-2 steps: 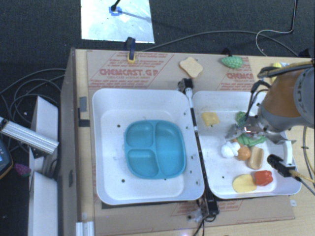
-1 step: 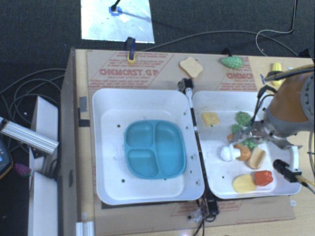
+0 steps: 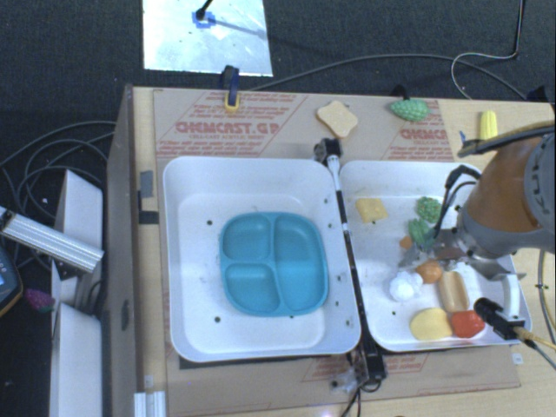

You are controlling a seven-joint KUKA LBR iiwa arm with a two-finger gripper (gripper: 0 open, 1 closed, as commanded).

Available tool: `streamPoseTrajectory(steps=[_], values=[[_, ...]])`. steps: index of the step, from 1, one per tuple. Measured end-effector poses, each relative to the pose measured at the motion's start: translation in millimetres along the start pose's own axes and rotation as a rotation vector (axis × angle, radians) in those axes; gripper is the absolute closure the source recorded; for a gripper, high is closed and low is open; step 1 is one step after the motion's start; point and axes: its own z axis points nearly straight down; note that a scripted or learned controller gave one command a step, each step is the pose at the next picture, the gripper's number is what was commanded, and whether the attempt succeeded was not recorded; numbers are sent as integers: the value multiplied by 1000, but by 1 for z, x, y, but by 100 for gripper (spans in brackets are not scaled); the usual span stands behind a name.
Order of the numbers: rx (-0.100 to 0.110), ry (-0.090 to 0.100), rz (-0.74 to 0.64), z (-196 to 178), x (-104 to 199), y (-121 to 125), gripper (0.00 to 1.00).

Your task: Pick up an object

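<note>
The right bin (image 3: pixel 382 337) holds several toy foods: a yellow cheese slice (image 3: pixel 372 209), green broccoli (image 3: pixel 426 208), an orange ball (image 3: pixel 430 273), a white piece (image 3: pixel 402 287), a tan hot dog bun (image 3: pixel 452 292), a yellow lemon (image 3: pixel 430 324) and a red tomato (image 3: pixel 467 323). My gripper (image 3: pixel 437 250) reaches in from the right and hangs low over the middle of this bin, between the broccoli and the orange ball. The grey wrist hides whatever lies directly under it.
In the left bin (image 3: pixel 187 233) lies a blue divided plate (image 3: pixel 274 263). On the cardboard behind the bins lie a toast slice (image 3: pixel 337 118), a green toy (image 3: pixel 409 109) and a yellow toy (image 3: pixel 487 125). A clamp (image 3: pixel 230 89) grips the back edge.
</note>
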Motion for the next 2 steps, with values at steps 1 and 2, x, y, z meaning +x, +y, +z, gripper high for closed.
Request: streamPoseTrajectory(steps=[1,2], values=[[-2,0,-1,-10,0,1,100],[-3,1,-3,-122,77,1,100]])
